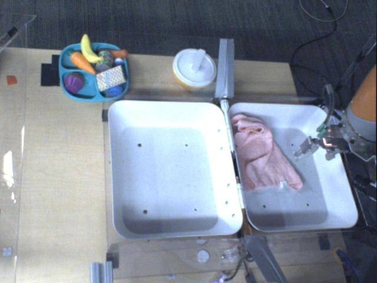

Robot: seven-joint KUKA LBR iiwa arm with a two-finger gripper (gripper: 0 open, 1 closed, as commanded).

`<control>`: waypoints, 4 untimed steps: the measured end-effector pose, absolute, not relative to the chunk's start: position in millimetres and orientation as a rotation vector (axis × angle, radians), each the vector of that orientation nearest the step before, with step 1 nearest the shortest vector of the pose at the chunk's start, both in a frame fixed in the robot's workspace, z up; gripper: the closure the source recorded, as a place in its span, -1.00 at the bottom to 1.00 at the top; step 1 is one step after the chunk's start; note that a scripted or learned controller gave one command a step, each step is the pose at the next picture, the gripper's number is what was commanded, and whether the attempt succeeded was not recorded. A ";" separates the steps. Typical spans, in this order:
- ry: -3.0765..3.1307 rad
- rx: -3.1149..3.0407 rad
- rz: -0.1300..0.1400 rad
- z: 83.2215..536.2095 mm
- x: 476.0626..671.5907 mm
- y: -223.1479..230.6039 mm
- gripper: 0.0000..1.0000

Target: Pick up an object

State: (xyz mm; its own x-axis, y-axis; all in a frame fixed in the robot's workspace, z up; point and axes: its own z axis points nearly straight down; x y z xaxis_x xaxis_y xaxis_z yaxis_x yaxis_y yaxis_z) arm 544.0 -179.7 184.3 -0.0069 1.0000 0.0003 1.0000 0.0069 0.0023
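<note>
While the claw (307, 147) hangs over the right part of the right bin (336, 217), whether it is parted or closed cannot be told. Nothing sits in it. The pink cloth (262, 155) lies crumpled along that bin's left wall, apart from the claw, with bare floor between them and toward the near edge. The left bin (171, 226) adjoins.

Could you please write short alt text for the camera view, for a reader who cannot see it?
A crumpled pink cloth lies in the left half of the right white bin, while the robot's gripper hovers over that bin's right side, apart from the cloth. Behind the left bin stand a blue tray of toy food and a lidded white cup.
</note>
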 end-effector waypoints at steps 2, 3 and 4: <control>2.373 2.040 0.013 89.7 525.8 -154.0 -1.00; 2.464 1.928 0.011 89.4 554.5 -145.5 -1.00; 2.392 2.030 0.005 89.5 611.8 -139.3 -1.00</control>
State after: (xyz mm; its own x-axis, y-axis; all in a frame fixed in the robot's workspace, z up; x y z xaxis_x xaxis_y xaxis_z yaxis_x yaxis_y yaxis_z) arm 611.8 -139.3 89.5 -0.1624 0.9867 -0.0012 0.9867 0.1624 0.0048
